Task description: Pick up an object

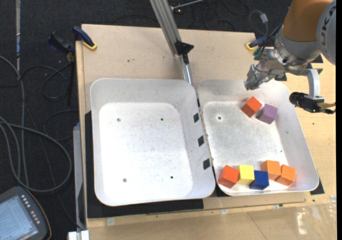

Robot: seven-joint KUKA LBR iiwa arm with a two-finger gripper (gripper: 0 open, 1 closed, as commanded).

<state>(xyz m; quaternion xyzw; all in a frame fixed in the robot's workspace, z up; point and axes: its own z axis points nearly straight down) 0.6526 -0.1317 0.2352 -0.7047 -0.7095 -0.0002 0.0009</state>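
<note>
End effector above orange cube; fingers seemingly too blurred to read

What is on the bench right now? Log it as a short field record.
right bin: holds seven blocks
far pair: orange block touching purple block
near row: orange cube, yellow block, blue block, two orange blocks
left bin: speckled white floor
gripper: above the right bin's far edge, beside the far pair
</note>
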